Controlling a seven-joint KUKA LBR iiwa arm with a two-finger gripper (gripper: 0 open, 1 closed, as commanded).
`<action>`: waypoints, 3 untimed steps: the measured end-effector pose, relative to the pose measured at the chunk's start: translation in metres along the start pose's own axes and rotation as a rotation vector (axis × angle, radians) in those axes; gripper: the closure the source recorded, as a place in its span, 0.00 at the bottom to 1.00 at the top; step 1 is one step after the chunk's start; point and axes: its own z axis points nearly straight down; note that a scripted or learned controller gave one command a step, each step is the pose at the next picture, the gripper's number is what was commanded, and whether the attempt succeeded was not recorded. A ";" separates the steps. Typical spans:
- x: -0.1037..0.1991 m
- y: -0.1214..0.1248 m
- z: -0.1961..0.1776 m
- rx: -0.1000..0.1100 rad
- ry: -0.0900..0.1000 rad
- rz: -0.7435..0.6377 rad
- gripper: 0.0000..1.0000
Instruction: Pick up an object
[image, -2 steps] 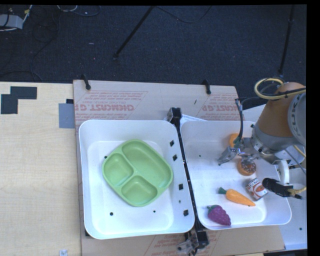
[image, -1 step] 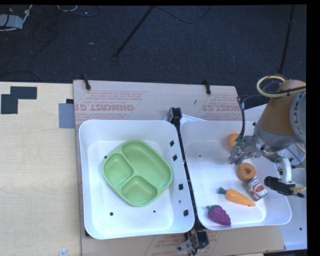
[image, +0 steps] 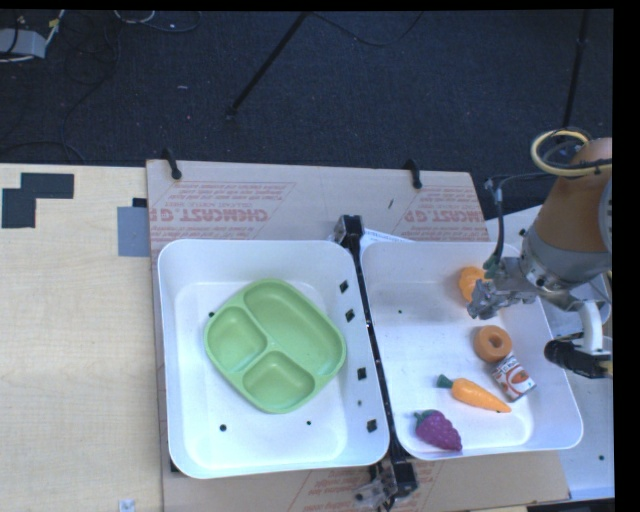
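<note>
The pincer (image: 487, 300) hangs low over the right bin (image: 420, 400), near its far right side; whether it is spread or pressed together cannot be told. Just beyond it, partly hidden, lies an orange round fruit (image: 468, 281). Just in front of it sits a toy doughnut (image: 492, 343), with a small red-and-white can (image: 513, 378) beside that. A toy carrot (image: 474, 393) and a purple grape bunch (image: 438, 430) lie toward the bin's near edge. The left bin (image: 190, 440) holds a green divided plate (image: 274, 345).
</note>
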 end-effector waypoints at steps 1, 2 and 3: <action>0.005 -0.008 -0.051 -0.003 -0.001 0.000 1.00; 0.005 -0.008 -0.042 0.003 0.000 0.000 1.00; 0.061 -0.011 -0.056 0.002 0.003 -0.003 1.00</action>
